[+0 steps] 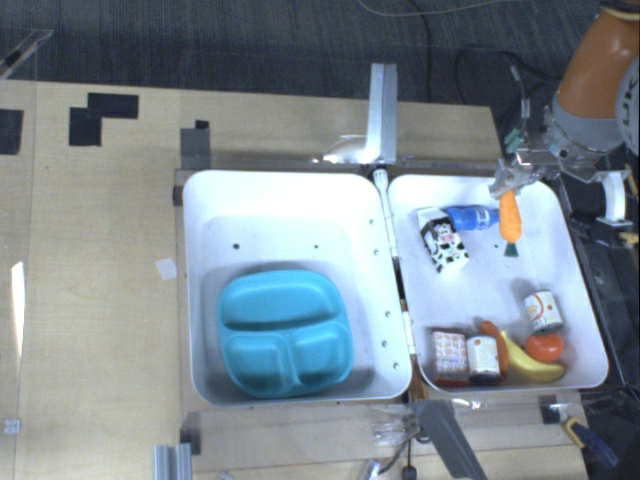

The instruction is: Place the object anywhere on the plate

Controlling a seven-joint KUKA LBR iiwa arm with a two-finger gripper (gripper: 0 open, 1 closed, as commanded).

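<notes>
Orange carrot-shaped toy [510,218] hangs upright beneath the gripper [509,180]; whether it's clasped, I cannot tell; blue sectioned plate [285,330] lies far left.

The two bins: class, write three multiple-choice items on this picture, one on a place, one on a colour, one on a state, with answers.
1. Where is the plate?
A. left bin
B. right bin
C. on the bench outside both

2. What colour is the plate?
A. red
B. blue
C. green

3. How does the carrot stand?
A. lying on the plate
B. upright just below the gripper, over the right bin
C. lying beside the banana

Answers: 1 A, it lies in the left bin. 2 B, it is light blue. 3 B, it hangs upright under the gripper, far from the banana.
</notes>
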